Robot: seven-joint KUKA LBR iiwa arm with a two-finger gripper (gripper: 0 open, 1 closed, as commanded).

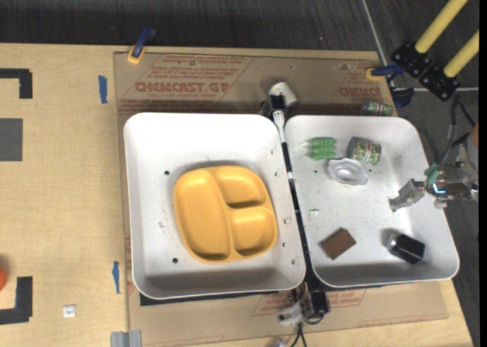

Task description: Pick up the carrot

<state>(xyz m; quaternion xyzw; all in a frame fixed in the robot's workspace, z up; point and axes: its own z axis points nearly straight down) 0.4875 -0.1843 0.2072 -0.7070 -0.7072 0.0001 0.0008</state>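
Heads up before you let this one run: I can't honestly find a carrot in either bin. The right bin [365,216] has a green ridged thing [322,148] near its top, a small green can [364,151] just beside it, a pale crumpled piece [347,171] touching or almost touching the can from below, a brown square [337,243] lower down, and a black block [407,247] in the lower right corner. None of those reads as a carrot to me. The left bin [141,186] just has the yellow divided tray [224,212] sitting in the middle, compartments bare.

The only orange in the shot is a sliver [2,278] at the far left edge of the frame, out on the bench and well apart from both bins. It could be your carrot, but it's cut off, so I can't tell.

The gripper [417,192] sits at the right side of the frame, over the right bin's right rim, above the black block. It's too small and cluttered there to say whether it's open or closed, and I see nothing held in it.

My guess is it's parked at the bin edge because that's where the arm comes in, not because it's lined up on a target. I'd count the pick as not started. If the orange bit is the target, you're looking at a long reach across both bins.
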